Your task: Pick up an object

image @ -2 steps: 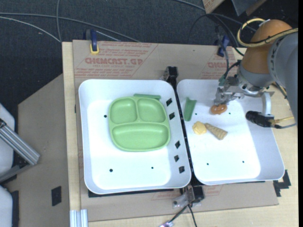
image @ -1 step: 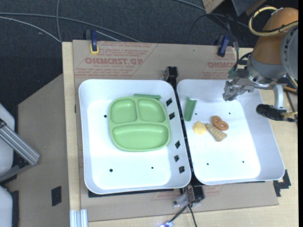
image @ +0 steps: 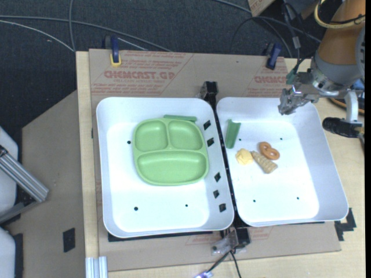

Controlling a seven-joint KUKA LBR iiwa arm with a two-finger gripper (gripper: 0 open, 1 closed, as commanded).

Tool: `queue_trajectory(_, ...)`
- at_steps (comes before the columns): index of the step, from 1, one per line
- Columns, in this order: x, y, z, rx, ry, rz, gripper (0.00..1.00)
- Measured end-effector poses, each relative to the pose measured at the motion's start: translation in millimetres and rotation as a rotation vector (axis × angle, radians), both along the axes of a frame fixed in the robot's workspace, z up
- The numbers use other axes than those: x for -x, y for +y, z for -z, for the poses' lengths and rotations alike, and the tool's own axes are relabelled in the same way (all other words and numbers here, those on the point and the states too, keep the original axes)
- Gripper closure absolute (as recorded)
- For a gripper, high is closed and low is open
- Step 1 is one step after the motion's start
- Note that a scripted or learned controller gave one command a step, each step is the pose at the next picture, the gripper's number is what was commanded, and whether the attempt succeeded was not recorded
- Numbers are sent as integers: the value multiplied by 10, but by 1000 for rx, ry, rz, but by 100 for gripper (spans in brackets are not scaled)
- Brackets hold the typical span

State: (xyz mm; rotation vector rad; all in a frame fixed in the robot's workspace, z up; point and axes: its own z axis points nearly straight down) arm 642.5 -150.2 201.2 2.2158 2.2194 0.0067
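Two shallow white bins sit side by side on a counter [image: 174, 68] covered with brown board. The left bin [image: 116, 213] holds a light green divided plate [image: 170, 152] with three compartments, lying flat near the middle, and a thin green strip [image: 181, 118] shows just past the plate's far edge, touching or nearly touching it. The right bin [image: 313, 196] holds a small group of things toward its left half: a green stick [image: 232, 133] lying tilted beside the wall shared with the other bin, a yellow chunk [image: 244, 156] a little nearer the camera, an orange-brown ring [image: 269, 151] to the right of the chunk, and a tan ridged piece [image: 267, 165] just below the ring, touching or almost touching it. The arm [image: 339, 51] comes in from the right, and its gripper [image: 288, 105] hangs over the far right part of the right bin, close to the far rim and well apart from the group of small things. Whether the fingers are spread or closed cannot be told from this angle; nothing is seen between them. Two blue clamps [image: 115, 48] [image: 272, 55] grip the board's far edge, and cables [image: 75, 16] trail over the dark floor beyond.
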Motion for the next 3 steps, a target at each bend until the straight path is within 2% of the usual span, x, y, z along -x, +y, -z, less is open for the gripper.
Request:
queue_trajectory(1,17,27,-454,0,0,0,100)
queue_trajectory(2,-45,523,-359,-3,8,-4,100)
queue_trajectory(3,-98,1009,-390,-3,6,-4,100)
